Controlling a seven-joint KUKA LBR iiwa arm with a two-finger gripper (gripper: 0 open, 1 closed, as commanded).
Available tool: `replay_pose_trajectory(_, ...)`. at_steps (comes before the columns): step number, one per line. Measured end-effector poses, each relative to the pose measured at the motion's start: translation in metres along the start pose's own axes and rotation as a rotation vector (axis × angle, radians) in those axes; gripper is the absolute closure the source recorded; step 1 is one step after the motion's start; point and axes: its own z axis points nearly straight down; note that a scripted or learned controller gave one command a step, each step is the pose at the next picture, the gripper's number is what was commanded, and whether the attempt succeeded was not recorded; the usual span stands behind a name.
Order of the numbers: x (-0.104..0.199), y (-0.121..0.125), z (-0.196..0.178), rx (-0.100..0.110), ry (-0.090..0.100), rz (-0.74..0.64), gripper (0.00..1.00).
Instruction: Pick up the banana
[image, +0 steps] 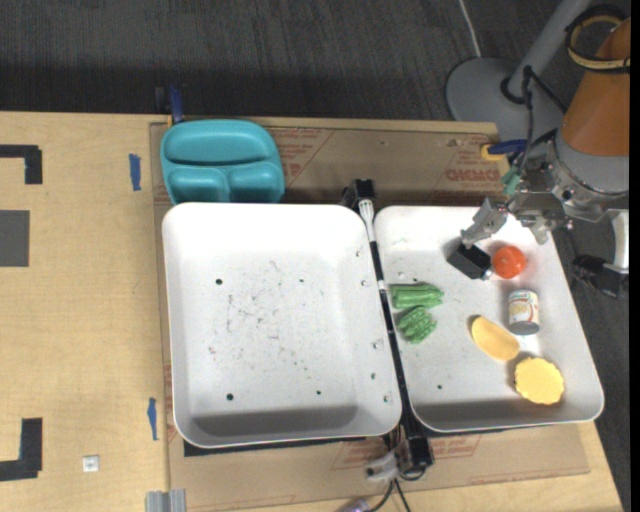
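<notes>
Nearest the front of the right bin (588, 398) lies a round yellow piece (539, 381). Just behind it the banana (495, 338) lies flat on the bin floor, close beside a small can (522, 310). Two green pods (415, 308) sit near the left wall. Farther back is a red ball (509, 262), and above the far right corner hangs the gripper (525, 205) — spread or closed, I cannot tell. A teal tray (222, 160) stands beyond the left bin (270, 425).
</notes>
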Motion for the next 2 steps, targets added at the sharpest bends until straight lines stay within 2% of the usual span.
replay_pose_trajectory(1, 0.045, -0.111, 0.081, 0.002, 0.000, -0.040, 0.00)
replay_pose_trajectory(2, -0.001, -0.066, 0.023, -0.003, -0.002, -0.186, 0.00)
